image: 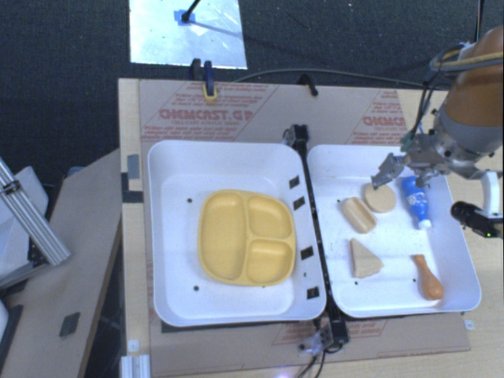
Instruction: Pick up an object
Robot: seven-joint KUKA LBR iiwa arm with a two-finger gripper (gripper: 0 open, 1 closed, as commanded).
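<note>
camera view gives us two white bins side by side, and we take the yellow divided plate [246, 237] in the left bin [169, 211] as our landmark. to the right of the plate, across the black divider, the right bin [465, 290] holds five things. nearest the plate is a pale bread roll [357, 214], and just below it a tan wedge [365, 259] like a slice of cheese or bread. further from the plate sits a round beige disc [380, 198], and beyond that a blue and white bottle [415, 201] lying on its side. farthest from the plate, low in the bin, lies an orange-brown drumstick-shaped piece [426, 277].

we see the gripper [403, 170] hanging over the upper part of the right bin, well to the right of the plate, right above the disc and the top of the bottle. its grey fingers [386, 170] look spread apart, with nothing between them that we can make out. whether they touch the disc we cannot tell. the arm's orange band [476, 93] rises behind it.
</note>
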